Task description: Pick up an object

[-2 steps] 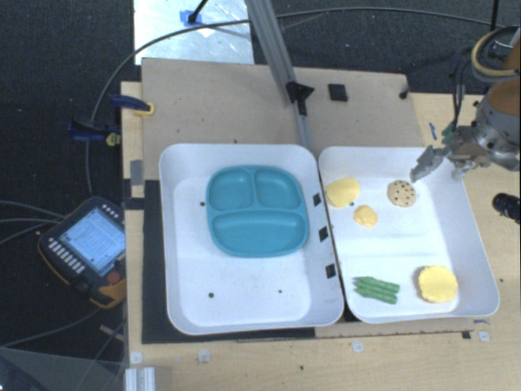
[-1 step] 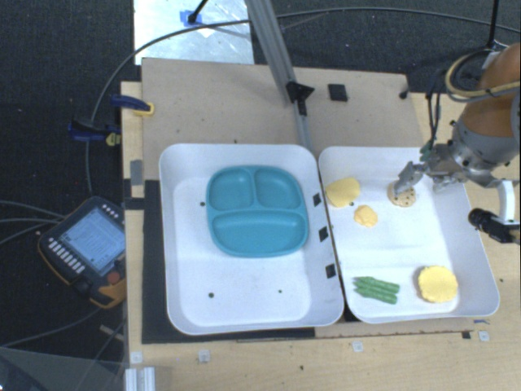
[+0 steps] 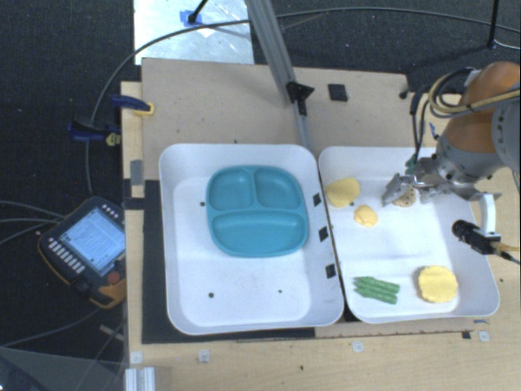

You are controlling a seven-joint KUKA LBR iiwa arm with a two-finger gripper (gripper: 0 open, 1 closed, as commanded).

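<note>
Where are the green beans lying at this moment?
The green beans lie in the right bin, near its front edge, just left of the large yellow round piece and well below the gripper.

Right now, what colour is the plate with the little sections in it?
The divided plate is light blue, clearest in the camera view.

A tan tabletop (image 3: 244, 104) is seen from above. Two white bins are set directly on it, side by side and touching: the left bin (image 3: 187, 300) and the right bin (image 3: 407, 243). A small black square (image 3: 338, 93) is laid near the far edge. A blue-and-yellow clamp (image 3: 130, 104) is fixed at the left edge.
</note>
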